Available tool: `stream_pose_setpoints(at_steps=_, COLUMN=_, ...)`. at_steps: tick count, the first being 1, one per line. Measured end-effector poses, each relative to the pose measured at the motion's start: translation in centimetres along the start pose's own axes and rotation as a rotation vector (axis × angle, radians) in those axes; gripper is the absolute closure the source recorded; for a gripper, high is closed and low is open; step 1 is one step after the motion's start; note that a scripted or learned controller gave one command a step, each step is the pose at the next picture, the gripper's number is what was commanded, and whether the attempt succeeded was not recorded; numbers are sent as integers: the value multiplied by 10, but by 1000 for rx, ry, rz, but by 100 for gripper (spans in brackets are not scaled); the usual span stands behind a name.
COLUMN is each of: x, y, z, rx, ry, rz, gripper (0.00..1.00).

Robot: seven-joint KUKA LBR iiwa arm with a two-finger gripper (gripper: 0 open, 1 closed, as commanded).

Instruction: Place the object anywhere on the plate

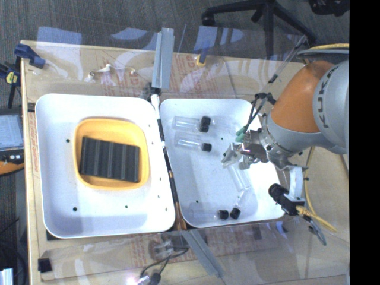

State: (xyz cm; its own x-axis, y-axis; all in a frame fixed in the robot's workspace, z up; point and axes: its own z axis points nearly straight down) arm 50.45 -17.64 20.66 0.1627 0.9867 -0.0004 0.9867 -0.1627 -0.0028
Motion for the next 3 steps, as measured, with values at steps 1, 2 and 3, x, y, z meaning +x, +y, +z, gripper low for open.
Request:
stream_pose_setpoints(at_steps=1, x=75, y=4, z=-72, rx=-1, ry=1, rz=-106, gripper=100)
stream_pose_setpoints(at_steps=2, x=149, y=48, z=-10, rx=4, ry=0, rz=-124, gripper=100)
stream_pose_setpoints(at_steps=3, x=149, y=49, z=-10, rx=3, ry=0, rz=-125, gripper=0)
